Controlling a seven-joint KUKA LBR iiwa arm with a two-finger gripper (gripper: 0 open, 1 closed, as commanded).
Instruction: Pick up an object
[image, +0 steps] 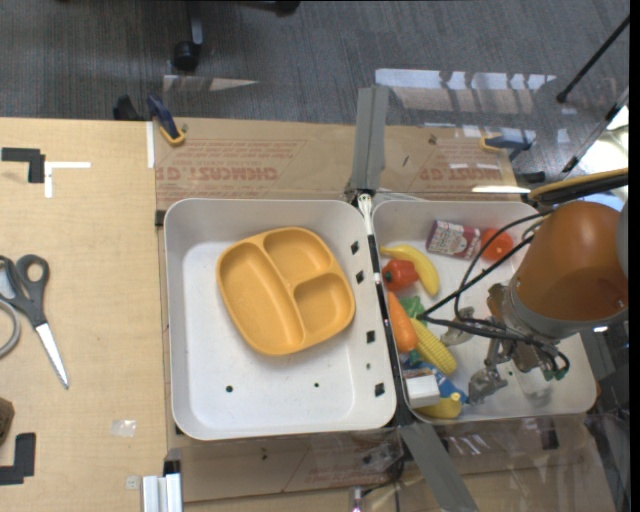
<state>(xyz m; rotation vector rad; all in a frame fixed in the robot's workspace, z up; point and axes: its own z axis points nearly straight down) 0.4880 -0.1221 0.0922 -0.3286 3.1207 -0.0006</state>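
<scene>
One hand (487, 383) low over right bin (560, 400)

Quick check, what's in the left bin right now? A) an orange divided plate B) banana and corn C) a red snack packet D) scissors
A: the orange divided plate lies alone on the floor of the left bin; the banana, corn and red packet are in the right bin, and the scissors lie on the bench.

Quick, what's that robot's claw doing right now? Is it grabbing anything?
Gripper: low over the right bin; whether it grips anything cannot be told.
</scene>
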